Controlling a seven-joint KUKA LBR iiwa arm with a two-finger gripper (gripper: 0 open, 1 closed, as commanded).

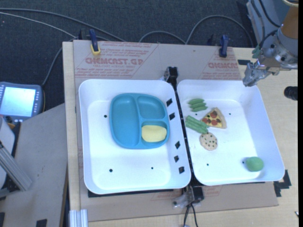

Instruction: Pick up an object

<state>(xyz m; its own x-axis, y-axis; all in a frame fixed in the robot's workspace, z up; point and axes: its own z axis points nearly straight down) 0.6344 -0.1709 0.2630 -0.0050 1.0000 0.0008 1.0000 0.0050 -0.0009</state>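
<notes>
The right bin (pixel 265 126) holds a pizza slice (pixel 215 118), a cookie (pixel 208 141), two green bean pods (pixel 197 104) (pixel 195 124) and a green ball (pixel 254 163) near its front right corner. In the left bin (pixel 94 141) lies a blue divided plate (pixel 137 119) with a yellow piece (pixel 154 133) in its front right compartment. My gripper (pixel 250 77) hangs over the right bin's far right corner, above the rim and apart from every object. Nothing shows between its fingers.
A row of black clips (pixel 176 145) runs along the seam between the two bins. Blue clamps (pixel 94 45) (pixel 223 48) pin the cardboard sheet at the back. A teach pendant (pixel 19 102) sits off the bench to the left.
</notes>
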